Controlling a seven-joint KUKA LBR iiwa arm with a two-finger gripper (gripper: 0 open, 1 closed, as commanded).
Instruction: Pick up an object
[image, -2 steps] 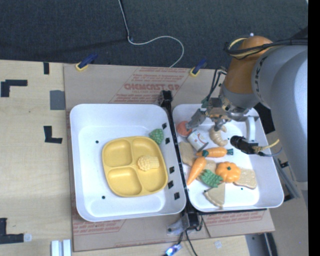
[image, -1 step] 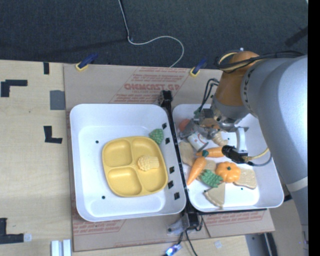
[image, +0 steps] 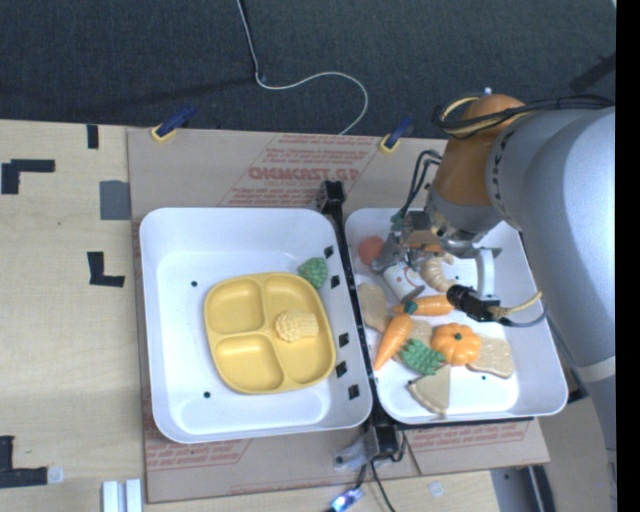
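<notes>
My gripper is down in the upper left part of the right bin, over a heap of toy food. Just left of it lies a reddish round piece. A pale curved piece sits right beside it on the right. Below it lie a small carrot, a longer carrot, an orange pumpkin, a green leafy piece and two toast-like slices. Whether anything is held I cannot see.
The left bin holds a yellow divided plate with a corn cob on it and a green piece by its upper right corner. The arm's grey body covers the right bin's right side. A black divider separates the bins.
</notes>
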